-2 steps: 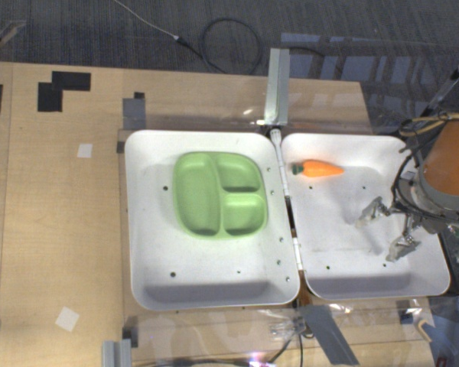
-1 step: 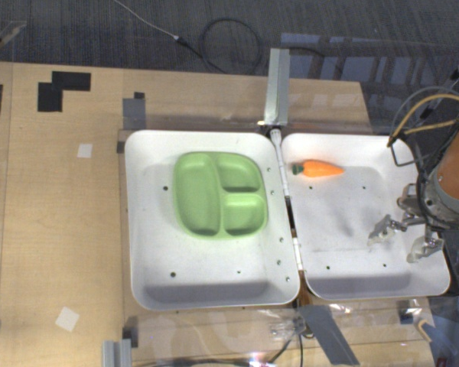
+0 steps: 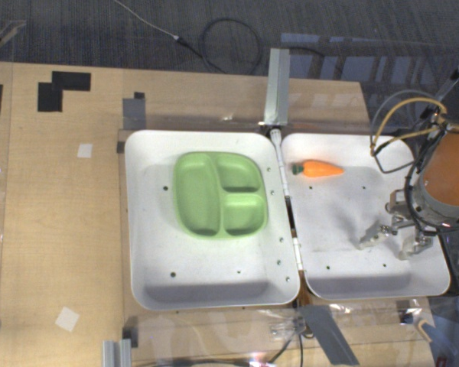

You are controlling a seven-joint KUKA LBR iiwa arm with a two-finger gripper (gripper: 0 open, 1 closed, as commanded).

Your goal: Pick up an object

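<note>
An orange toy carrot [image 3: 321, 170] with a green stem end lies in the right bin [image 3: 336, 277], near its back left corner. My gripper [image 3: 393, 239] hangs low over the right side of the same bin, well to the right of and nearer than the carrot. Its two fingers are spread apart, with nothing between them. The arm's orange band [image 3: 450, 176] rises above it at the view's right.
The left bin [image 3: 149, 205] holds a green sectioned plate [image 3: 218, 193] in its middle. A metal divider post [image 3: 278, 90] stands behind the seam between the bins. Cables loop above the wrist at the right.
</note>
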